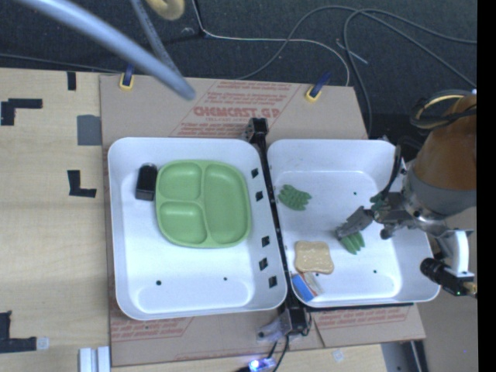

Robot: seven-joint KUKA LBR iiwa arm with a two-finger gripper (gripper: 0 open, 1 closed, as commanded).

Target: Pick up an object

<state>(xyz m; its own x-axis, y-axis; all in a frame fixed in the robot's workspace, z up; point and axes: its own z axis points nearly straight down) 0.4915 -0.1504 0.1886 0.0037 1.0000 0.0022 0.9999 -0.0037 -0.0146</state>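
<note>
A: Seen from above, 2 white bins sit side by side on the worktop (46,208), over a sheet of brown cardboard (232,103). What is in the left bin (124,208)?

B: A green divided plate (204,204) with 3 compartments lies in its upper middle. A small black block (146,182) sits just beside the plate's left edge.

A: And the right bin (333,161)?

B: 4 things. A leafy green toy (294,198) lies near the divider between the bins. A slice of toast (314,258) lies lower down, with a blue item (306,287) just below it at the bin's front wall. A second green toy (353,242) lies near the middle, to the right of the toast.

A: Where is the arm?

B: The grey arm (446,173) with its orange band reaches in from the right, over the right bin's right edge. Its end effector (358,225) is low over the bin's middle, right at the second green toy.

A: Is it holding that toy?

B: That cannot be told. A dark finger (350,225) points left, just above the toy, and the toy appears to rest on the bin floor; how far the fingers are spread is not clear from this angle.

A: Anything else on the scene?

B: Black cables (325,29) trail across the dark surface behind the bins, and a grey bar (93,25) crosses the upper left corner.
</note>
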